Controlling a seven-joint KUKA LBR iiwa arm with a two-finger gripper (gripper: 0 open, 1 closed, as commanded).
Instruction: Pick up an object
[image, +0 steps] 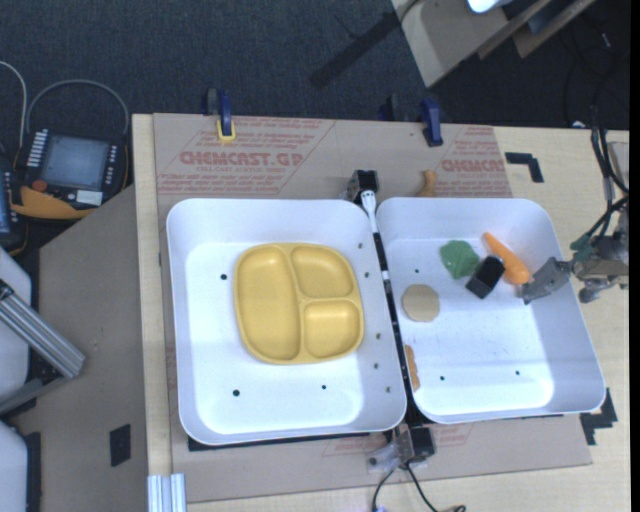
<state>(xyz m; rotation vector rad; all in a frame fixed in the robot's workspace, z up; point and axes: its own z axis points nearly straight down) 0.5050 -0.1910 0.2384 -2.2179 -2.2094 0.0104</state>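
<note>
- Candidate things lie in the right bin (540, 385), upper half: an orange carrot-shaped piece (507, 259), a small black block (485, 277) touching or just beside it, a green lump (460, 258) next to the block, and a tan disc (421, 303) lower left, apart from the cluster.
- Gripper (545, 281) sits at the right bin's right side, just beside the carrot piece's lower end.
- Fingers: a grey wedge shape, too small to resolve; cannot tell how wide they stand. Nothing visible between them.
- Step, as judged: approach, no grasp yet.
- Next move calls for centring over one piece, probably the carrot, clear of the block.
- Left bin (200, 400) holds a yellow divided plate (297, 301).
</note>
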